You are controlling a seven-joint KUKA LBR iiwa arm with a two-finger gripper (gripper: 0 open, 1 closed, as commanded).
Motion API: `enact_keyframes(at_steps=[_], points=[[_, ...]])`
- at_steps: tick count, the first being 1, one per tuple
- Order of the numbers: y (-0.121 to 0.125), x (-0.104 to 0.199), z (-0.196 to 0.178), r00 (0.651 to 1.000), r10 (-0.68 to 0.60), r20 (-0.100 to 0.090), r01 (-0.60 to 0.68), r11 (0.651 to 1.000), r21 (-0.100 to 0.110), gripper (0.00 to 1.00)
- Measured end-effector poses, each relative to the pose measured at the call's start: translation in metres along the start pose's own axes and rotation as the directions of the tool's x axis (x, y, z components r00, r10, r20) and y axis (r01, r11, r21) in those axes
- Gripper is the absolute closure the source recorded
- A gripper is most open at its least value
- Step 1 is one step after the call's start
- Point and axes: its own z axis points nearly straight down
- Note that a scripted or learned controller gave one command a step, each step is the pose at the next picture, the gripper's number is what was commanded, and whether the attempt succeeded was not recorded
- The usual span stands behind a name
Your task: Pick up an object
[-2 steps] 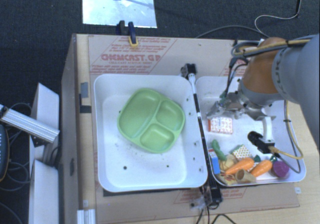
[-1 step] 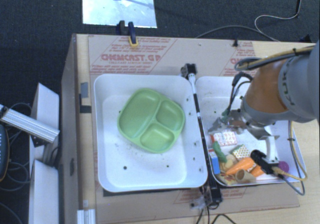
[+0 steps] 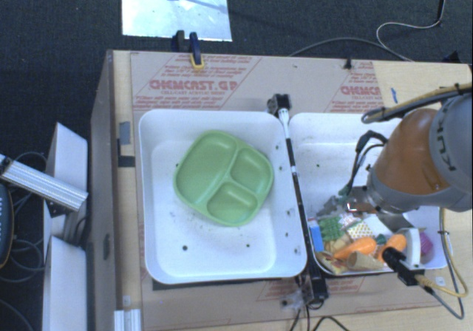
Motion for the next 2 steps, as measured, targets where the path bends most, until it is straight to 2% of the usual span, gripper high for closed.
enact_keyframes(at_steps=[1, 2], points=[[0.001, -0.002, -0.011, 1.000, 0.002, 0.005, -0.002, 1.000, -0.004, 1.00], [-0.008, -0.059, -0.082, 1.000, 0.001, -0.001, -0.001, 1.000, 0.014, 1.00]])
